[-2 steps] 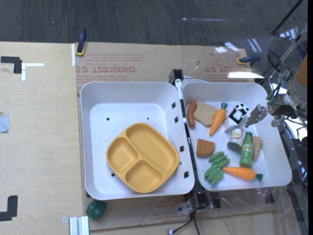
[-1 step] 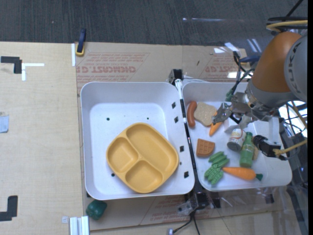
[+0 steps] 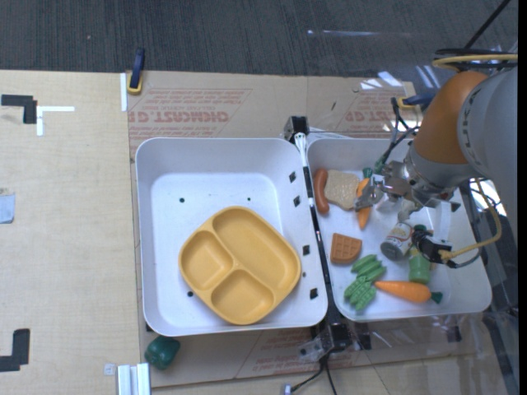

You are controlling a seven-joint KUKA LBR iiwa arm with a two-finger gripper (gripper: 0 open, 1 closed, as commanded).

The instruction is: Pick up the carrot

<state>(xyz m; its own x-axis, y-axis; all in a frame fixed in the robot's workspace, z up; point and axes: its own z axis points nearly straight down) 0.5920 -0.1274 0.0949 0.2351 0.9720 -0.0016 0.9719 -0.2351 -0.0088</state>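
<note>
Two carrots lie in the right bin [image 3: 469, 299]. A long orange carrot [image 3: 403, 290] with a green top rests near the bin's front edge. A smaller carrot [image 3: 363, 215] points downward in the bin's back half, just right of a bread slice [image 3: 341, 189]. My gripper [image 3: 372, 193] hangs right over the top end of this small carrot and partly hides it. Whether it touches or grips the carrot cannot be made out. The arm's orange band [image 3: 440, 126] rises behind it on the right.
Around the carrots lie a red sausage [image 3: 320, 192], a waffle [image 3: 346, 248], green bean pods [image 3: 362, 280], a small can [image 3: 397, 241] and a green pepper [image 3: 420, 267]. The left bin [image 3: 165, 188] holds a yellow divided plate [image 3: 239, 263]. A green vegetable [image 3: 162, 350] sits on the bench outside.
</note>
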